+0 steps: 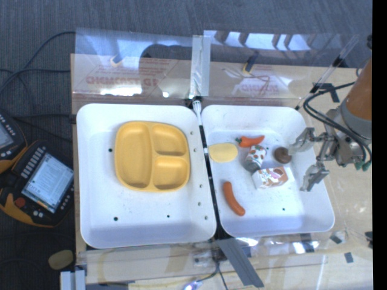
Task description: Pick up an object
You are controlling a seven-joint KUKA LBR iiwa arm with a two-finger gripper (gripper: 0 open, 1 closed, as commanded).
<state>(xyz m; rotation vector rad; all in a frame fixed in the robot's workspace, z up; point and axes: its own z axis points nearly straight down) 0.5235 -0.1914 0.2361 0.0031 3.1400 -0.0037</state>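
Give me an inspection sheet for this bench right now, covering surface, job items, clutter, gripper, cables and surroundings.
Surface: two shallow white bins side by side, left bin and right bin, on a bench.
Job's things: in the right bin, a toy carrot, yellow lemon-shaped piece, orange sausage, small brown round piece, and two small printed cartons, bunched close together.
Clutter: yellow divided tray lying flat in the left bin.
Gripper: gripper open over the right bin's right side, holding nothing, beside the brown piece.
Cables: black cables loop near the wrist; another cable runs across the floor at left.
Surroundings: handheld control pendant on grey carpet, clear panels behind the bins.
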